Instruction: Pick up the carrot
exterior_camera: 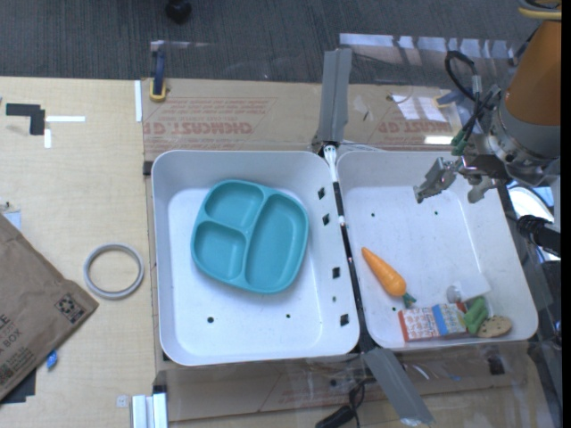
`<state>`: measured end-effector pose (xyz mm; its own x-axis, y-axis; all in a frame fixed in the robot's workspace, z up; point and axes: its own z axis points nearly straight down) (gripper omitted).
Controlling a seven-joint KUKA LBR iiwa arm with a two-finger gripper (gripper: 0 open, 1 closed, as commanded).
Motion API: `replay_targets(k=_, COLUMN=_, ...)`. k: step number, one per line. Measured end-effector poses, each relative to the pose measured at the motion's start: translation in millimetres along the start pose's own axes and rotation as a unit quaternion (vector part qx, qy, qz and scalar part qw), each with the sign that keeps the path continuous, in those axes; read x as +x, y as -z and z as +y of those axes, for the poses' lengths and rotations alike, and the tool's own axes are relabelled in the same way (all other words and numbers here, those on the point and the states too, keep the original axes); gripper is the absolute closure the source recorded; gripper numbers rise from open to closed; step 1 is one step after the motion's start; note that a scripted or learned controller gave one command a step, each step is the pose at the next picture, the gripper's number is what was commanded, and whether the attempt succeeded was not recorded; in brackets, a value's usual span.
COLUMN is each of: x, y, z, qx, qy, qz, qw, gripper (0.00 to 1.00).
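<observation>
An orange carrot [384,273] with a small green stem end lies in the right bin [428,230], near its left wall and toward the front. My gripper [451,183] hangs above the back right part of that bin, well behind and to the right of the carrot. Its two fingers [430,185] stand apart with nothing between them, so it is open.
A teal divided plate [251,235] sits in the left bin [178,266]. A small red and white box [431,321], a green piece [475,310] and a tan cookie-like piece [492,327] lie at the right bin's front right corner. A tape ring [113,268] rests on the bench at left.
</observation>
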<state>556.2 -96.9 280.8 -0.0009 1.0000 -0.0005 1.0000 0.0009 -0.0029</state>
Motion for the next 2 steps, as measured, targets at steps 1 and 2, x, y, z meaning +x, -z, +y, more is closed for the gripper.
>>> replay_targets(k=1, x=78, y=-83, z=-54, qx=0.001, qy=-0.049, qz=0.000, qw=0.9988, gripper=0.00)
replay_targets(k=2, x=33, y=-91, z=-26, qx=0.000, qy=-0.007, qz=0.000, qw=1.0000, gripper=0.00)
